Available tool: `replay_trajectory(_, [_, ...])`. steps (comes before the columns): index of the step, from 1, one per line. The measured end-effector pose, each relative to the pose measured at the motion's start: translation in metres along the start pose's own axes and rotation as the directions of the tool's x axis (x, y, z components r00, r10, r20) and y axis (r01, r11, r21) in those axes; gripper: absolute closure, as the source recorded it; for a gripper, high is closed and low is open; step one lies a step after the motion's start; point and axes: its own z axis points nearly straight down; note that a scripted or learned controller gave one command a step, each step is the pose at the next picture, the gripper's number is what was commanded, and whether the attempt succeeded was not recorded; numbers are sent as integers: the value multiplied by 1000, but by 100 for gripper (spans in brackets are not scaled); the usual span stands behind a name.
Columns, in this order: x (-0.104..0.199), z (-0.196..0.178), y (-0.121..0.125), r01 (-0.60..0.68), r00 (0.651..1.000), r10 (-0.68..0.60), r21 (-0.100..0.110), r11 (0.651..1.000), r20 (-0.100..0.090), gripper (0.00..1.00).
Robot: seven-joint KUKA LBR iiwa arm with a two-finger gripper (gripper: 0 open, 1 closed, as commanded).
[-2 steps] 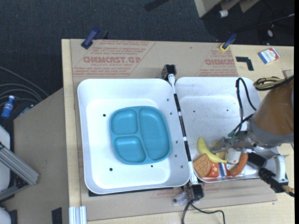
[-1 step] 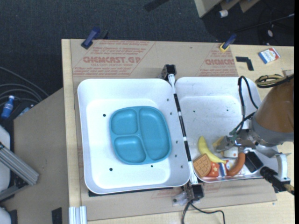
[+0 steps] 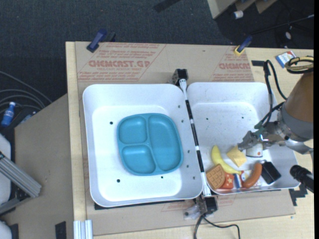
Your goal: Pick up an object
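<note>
my gripper (image 3: 250, 144) hovers over the right bin (image 3: 224, 96) near its right edge; i cannot tell its state. toy food, including a banana (image 3: 219, 159) and sausage (image 3: 252, 176), clusters along the front edge.

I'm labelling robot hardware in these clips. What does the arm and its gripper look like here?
The arm enters from the right: a rounded grey body with a broad orange-brown band above the wrist. A thin black cable loops along it. The gripper is a small metallic grey assembly with silver parts and a spot of red on it.
</note>
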Motion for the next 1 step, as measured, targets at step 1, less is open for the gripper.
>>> replay_trajectory(1, [42, -28, 117, 0, 1000, 0, -1, 1000, 0, 100])
